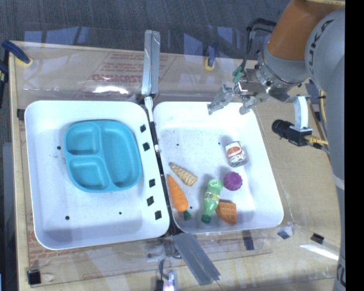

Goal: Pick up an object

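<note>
My gripper (233, 102) hangs over the far rim of the right bin (264, 162), fingers spread apart with nothing between them. Below it in that bin lie a small red-and-white can (235, 154), a purple grape bunch (232, 180), a green bottle (210, 199), an orange block (227, 211), a carrot (178, 194) and a tan cone (183, 174). All of these rest on the bin floor, well toward the near side from the gripper.
The left bin (42, 180) holds a blue divided plate (102, 155). A grey divider bar (150, 62) stands between the bins at the back. Black cable and fittings (293, 132) hang off the arm at the right bin's right rim.
</note>
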### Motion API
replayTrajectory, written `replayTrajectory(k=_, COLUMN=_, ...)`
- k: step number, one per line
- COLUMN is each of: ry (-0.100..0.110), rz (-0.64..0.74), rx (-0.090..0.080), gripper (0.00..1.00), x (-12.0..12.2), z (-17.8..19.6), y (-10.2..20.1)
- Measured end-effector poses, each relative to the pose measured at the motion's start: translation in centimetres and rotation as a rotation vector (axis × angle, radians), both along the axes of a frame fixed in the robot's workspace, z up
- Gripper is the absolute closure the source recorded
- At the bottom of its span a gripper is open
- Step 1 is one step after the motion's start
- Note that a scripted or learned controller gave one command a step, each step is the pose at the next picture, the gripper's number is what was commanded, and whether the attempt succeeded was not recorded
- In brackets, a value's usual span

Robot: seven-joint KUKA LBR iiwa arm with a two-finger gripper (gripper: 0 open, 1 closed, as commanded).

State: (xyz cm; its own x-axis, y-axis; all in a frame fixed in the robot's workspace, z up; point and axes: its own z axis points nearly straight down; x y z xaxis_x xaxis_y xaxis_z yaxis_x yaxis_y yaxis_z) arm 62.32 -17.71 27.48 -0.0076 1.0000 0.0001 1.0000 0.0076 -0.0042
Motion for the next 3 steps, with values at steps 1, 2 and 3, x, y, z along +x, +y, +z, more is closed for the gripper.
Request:
replayTrajectory(k=1, ry=-0.002, rz=0.152, rx=0.001, gripper=0.0, x=-5.5, z=-4.9, y=-3.4)
replayTrajectory(k=2, ry=-0.004, rz=0.249, rx=0.001, gripper=0.0, x=-4.2, z=-18.3, y=-3.2)
replayTrajectory(k=3, ry=-0.005, rz=0.141, rx=-0.002, gripper=0.0, x=-13.1, z=-18.2, y=-0.8)
